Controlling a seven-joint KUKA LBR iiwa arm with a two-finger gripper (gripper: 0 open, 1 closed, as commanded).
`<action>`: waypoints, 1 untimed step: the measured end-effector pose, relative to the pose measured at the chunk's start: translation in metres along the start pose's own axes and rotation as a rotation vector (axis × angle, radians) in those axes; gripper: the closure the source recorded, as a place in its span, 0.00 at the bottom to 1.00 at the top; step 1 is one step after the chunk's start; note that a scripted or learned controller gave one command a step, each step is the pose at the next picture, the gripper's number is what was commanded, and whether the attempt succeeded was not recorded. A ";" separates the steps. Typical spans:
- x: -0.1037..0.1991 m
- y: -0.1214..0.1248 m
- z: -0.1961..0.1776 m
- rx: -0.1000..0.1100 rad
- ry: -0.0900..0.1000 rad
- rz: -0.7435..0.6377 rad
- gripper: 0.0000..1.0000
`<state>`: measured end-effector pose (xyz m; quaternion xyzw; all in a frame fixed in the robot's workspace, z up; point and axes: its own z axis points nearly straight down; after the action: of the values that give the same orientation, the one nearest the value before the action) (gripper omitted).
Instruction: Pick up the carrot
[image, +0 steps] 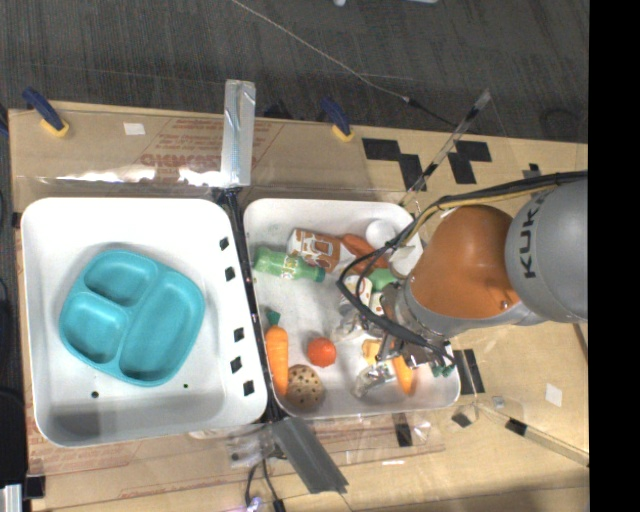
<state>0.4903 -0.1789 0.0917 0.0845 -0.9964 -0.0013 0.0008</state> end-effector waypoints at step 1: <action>-0.002 0.001 -0.010 0.001 -0.002 -0.008 1.00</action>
<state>0.4922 -0.1775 0.1022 0.0886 -0.9961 -0.0006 -0.0002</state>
